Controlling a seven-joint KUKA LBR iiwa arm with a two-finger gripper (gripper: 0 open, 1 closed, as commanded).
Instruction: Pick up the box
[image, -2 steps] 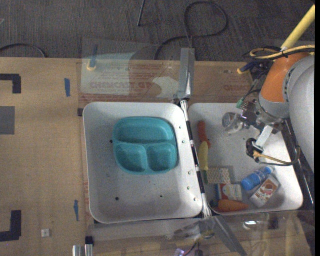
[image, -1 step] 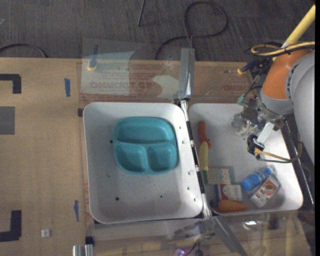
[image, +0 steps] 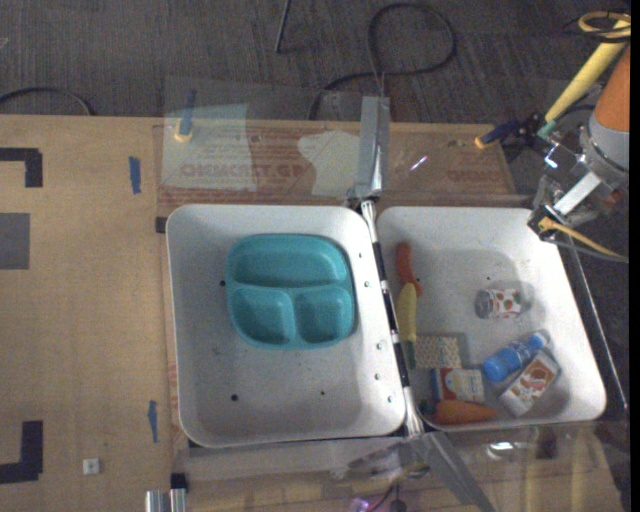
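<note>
Box (image: 462, 383) lies at the right bin's (image: 450, 260) near edge; the gripper (image: 556, 212) hangs over its far right corner, whether spread or closed I cannot tell.

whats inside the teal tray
The teal tray shows three bare compartments, nothing in them. It lies in the left bin; the bin floor beneath it is covered.

- Bench (image: 80, 300): pale bare wood board, matt.
- Floor (image: 150, 50), far side: grey carpet, rough.
- Left bin (image: 200, 400) and right bin (image: 450, 240): white plastic, smooth, dull sheen.
- Divided plate (image: 290, 290): teal plastic, smooth, faintly glossy.
- Sheet (image: 230, 150) beyond the bins: clear plastic, glossy, catching glare.
- Strip (image: 372, 150) between the bins: bare grey metal.
- Can (image: 501, 301): shiny metal ends, printed label.
- Bottle (image: 515, 357): blue plastic, glossy.
- Box (image: 461, 383): printed card, from what I can see.
</note>
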